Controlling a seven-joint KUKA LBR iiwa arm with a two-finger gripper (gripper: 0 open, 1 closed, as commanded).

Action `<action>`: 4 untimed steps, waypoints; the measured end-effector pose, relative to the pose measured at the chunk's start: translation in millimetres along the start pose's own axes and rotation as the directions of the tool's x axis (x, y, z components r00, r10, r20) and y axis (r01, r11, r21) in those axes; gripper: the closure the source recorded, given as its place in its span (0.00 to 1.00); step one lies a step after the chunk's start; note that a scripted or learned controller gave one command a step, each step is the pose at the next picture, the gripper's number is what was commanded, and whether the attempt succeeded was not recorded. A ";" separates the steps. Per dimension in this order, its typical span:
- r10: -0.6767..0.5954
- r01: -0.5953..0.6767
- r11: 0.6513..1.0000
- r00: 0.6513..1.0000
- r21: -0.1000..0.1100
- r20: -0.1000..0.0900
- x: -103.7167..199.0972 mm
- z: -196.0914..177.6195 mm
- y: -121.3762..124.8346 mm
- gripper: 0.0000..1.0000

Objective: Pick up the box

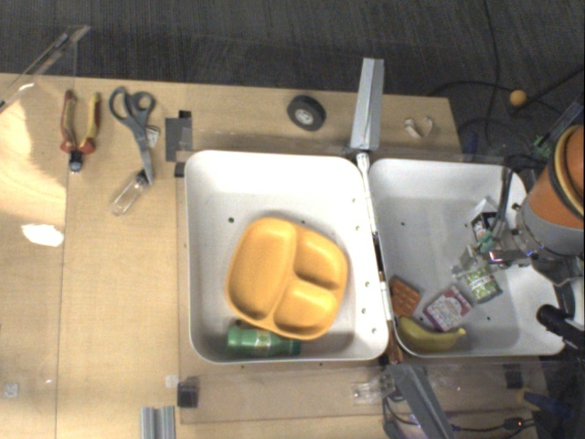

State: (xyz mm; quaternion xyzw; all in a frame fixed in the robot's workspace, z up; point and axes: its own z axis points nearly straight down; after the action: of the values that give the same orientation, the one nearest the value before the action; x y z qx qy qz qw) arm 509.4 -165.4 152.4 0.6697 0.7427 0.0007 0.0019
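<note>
Yellow three-compartment plate (288, 277) sits upside down in the left bin (206, 245), its lower edge overlapping a green can (260, 340) lying on its side along the bin's near wall. Right bin (411, 190) touches the left bin along a shared edge. Grey arm with orange band (558, 186) enters the right bin from the right edge; gripper (489, 245) is low over the bin floor, cannot tell from this angle how the claw is set. Small box with a green-and-white label (478, 284) lies just below the gripper tip, close to it, not visibly pinched. Purple-and-white box (446, 309) lies tilted just left of and below the green one. Banana (430, 335) rests along the near wall just under the purple box. Brown flat packet (405, 296) lies to the left of the purple box, by the bin's left wall. On the bench left of the left bin: scissors (137, 126), red-handled pliers (78, 126). Black tape roll (306, 112) above the left bin
</note>
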 end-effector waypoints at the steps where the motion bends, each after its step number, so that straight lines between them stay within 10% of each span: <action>1: 0.000 0.000 1.000 1.000 -0.001 0.000 0.1 -0.4 0.2 0.00; 3: -0.104 0.104 0.994 0.995 -0.023 0.011 67.8 58.7 -7.6 0.00; 4: -0.108 0.108 0.994 0.994 -0.033 0.009 70.0 45.3 -3.0 1.00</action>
State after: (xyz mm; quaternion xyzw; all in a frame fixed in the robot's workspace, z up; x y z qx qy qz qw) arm 499.3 -96.1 106.9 0.6283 0.7777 0.0104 0.0158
